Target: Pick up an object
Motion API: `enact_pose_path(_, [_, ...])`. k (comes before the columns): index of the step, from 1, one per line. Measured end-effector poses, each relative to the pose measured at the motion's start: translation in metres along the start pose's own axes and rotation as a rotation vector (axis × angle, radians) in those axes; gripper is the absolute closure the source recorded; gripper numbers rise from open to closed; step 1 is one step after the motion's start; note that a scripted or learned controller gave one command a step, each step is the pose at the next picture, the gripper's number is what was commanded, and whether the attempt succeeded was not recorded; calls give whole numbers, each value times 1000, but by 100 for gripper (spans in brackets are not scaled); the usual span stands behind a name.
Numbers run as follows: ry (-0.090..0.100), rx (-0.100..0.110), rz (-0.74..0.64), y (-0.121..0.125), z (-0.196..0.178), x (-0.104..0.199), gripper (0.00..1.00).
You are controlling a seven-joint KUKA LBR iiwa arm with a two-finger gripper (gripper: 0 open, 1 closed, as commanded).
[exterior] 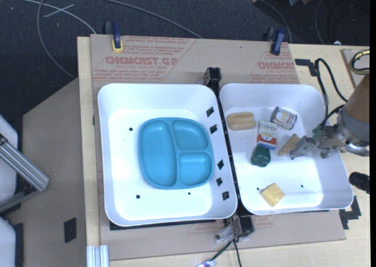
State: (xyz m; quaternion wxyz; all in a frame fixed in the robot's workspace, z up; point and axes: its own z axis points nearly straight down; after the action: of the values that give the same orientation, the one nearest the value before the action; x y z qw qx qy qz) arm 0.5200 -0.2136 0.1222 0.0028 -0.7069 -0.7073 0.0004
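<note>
Dark carpet crossed by loose grey cables around a tan board worktop (70, 142) printed in red "CHEMCAST GP", readable at the far left and partly again at the far right. Two shallow white bins side by side on top: left bin (117, 201) holding a blue three-compartment plate (175, 152) near its middle; right bin (305, 201) holding the small items. Tan oval bun-like piece (241, 120) near the far left of that bin, long axis running left to right. Red-and-white labelled carton (267, 134) beside it, print too small to read; silvery can (284, 117) just beyond, tilted. Dark green lump (260, 156) touching the carton's near end. Yellow block (272, 194) alone toward the near rim, set diagonally. Tan wooden wedge (288, 144) pointing up-right, at the tips of the end effector (301, 147), reaching in low from the right; open or closed state impossible to tell.
</note>
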Motion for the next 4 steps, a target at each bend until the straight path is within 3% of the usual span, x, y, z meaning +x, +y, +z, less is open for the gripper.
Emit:
enact_pose_path(1, [-3, -6, 0, 1, -14, -1, 100])
enact_pose_path(3, [-6, -12, -1, 12, -126, -3, 100])
enact_pose_path(4, [-5, -8, -1, 13, -138, -3, 100])
